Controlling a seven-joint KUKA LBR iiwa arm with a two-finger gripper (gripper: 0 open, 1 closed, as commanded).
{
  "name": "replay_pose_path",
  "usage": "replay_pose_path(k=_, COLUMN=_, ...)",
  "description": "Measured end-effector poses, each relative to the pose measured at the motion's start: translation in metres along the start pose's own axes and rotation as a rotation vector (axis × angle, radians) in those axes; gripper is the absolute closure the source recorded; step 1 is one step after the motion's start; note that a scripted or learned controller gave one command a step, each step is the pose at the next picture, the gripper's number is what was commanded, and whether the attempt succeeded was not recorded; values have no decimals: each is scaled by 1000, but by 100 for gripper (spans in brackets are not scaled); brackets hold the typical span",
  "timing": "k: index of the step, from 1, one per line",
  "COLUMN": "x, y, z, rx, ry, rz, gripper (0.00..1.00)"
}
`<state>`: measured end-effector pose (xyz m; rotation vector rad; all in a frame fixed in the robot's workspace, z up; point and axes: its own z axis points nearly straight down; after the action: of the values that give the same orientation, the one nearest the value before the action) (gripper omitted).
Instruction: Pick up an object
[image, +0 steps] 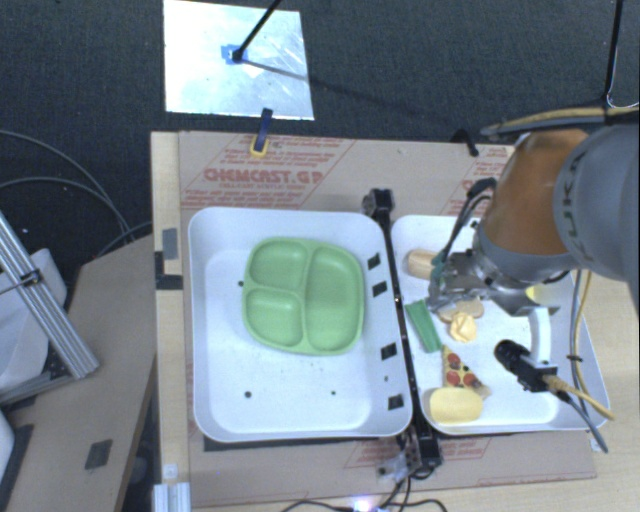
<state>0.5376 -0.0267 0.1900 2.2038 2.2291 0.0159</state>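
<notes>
You see a pale green divided plate (304, 296) in the white left bin (215, 400). Right of that plate lie a darker green strip (423, 325), a red-spotted pizza slice (461, 373) and a yellow block (455, 405). The arm's band (535, 195) is orange.

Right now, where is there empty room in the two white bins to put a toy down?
Left white bin: bare floor all around the green divided plate, widest along the near edge. Right white bin: crowded, with the gripper, green stick, pizza slice toy and yellow block.
</notes>
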Motion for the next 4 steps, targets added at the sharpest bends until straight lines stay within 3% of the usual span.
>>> replay_pose_path(k=1, x=33, y=-32, z=-151, rx=-8, ry=1, rz=1, gripper=100)
replay_pose_path(k=2, x=31, y=-33, z=-142, rx=8, ry=-2, rz=6, gripper=0)
replay_pose_path(k=3, x=-35, y=-52, z=-49, rx=17, ry=-3, rz=17, gripper=0)
replay_pose_path(k=4, x=-59, y=-56, z=98, rx=24, ry=-2, rz=14, gripper=0)
